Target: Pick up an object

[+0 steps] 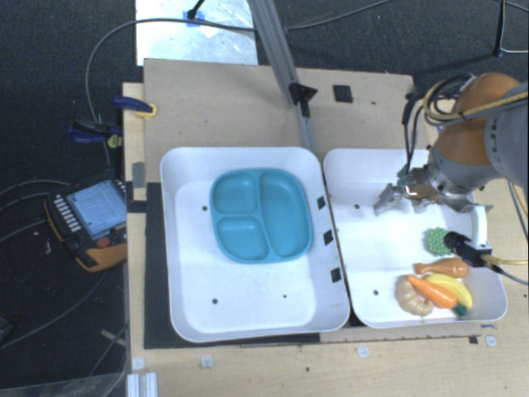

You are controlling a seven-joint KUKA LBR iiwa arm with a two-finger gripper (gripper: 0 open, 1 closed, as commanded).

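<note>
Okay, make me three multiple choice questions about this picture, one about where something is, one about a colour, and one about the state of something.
1. Where does the blue divided plate lie?
A. left bin
B. right bin
C. on the bench outside the bins

2. What colour is the carrot?
A. purple
B. orange
C. white

3. What lies in the plate's compartments?
A. the banana
B. the carrot
C. nothing

Answers:
1 A, the plate sits inside the left bin.
2 B, it is orange, lying by the yellow banana in the right bin.
3 C, all its compartments are bare blue.
</note>
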